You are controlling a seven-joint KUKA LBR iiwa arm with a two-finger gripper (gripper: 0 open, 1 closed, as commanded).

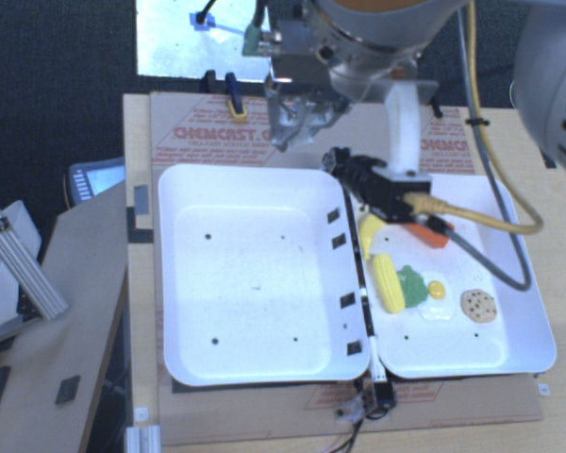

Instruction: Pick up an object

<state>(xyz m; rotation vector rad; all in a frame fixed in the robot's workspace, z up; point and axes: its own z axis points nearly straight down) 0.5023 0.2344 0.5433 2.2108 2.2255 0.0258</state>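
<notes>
Metal claw point(297, 125) raised behind left bin point(255, 281), gripping nothing.

Both bins white: left bin point(255, 281), right bin point(509, 347). Corn cob point(388, 282) yellow, broccoli point(413, 286) green, cookie point(478, 305) tan with dark chips, carrot point(432, 235) orange, fried egg point(436, 295) white, yellow yolk.

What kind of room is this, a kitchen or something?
Likely a robotics lab, not a kitchen: a cabled robot arm reaches over two white bins, and the corn cob and cookie look like toys.
</notes>
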